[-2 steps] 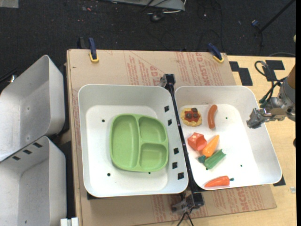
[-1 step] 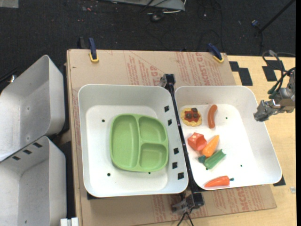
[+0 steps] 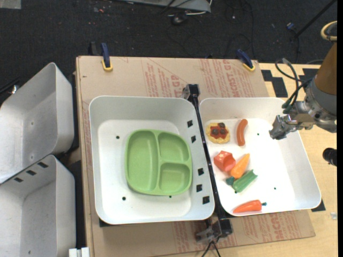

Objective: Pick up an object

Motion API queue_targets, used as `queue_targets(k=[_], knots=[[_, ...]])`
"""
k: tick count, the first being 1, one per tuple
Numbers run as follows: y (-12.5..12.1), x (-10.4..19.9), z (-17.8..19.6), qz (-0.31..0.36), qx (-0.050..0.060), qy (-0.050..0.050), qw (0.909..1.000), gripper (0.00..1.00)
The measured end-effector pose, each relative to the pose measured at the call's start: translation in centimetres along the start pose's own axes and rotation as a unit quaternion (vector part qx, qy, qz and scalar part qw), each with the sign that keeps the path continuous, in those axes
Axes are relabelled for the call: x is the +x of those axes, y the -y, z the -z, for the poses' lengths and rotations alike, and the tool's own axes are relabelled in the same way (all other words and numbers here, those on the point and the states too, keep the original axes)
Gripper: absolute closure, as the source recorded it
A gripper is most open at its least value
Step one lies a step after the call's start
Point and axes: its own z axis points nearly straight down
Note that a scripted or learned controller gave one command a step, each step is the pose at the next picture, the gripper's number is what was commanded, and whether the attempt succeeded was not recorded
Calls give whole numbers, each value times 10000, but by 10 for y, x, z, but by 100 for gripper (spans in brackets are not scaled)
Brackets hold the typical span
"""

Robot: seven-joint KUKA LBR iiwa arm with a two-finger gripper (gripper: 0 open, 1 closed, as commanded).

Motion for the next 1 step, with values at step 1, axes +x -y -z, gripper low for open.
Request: queue_targets(k=[1], knots=[[-5,45,-8,1,-2,1,10000,100]])
